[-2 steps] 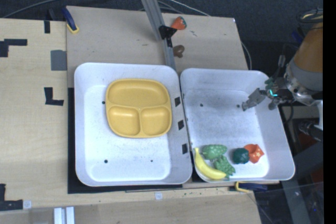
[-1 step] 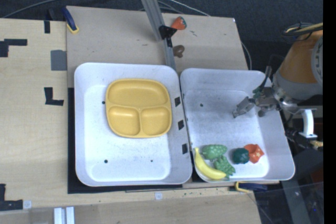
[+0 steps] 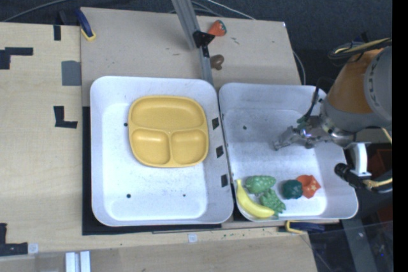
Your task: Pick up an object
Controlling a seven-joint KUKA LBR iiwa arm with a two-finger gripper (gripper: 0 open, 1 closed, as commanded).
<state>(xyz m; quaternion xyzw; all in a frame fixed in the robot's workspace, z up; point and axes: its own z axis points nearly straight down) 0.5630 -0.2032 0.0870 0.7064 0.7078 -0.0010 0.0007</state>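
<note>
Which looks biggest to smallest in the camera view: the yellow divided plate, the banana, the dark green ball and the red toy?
1. Yellow divided plate, by far.
2. Banana.
3. Red toy and dark green ball: they look about alike, so I won't rank them.

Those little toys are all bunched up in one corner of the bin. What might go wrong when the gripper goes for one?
The banana, green toys, dark green ball and red piece crowd together, so the gripper may nudge neighbours or catch two at once.

They lie near the right bin's front wall, which could block a finger.

The gripper sits above bare bin floor, apart from the toys; closing here would likely grab nothing.
</note>
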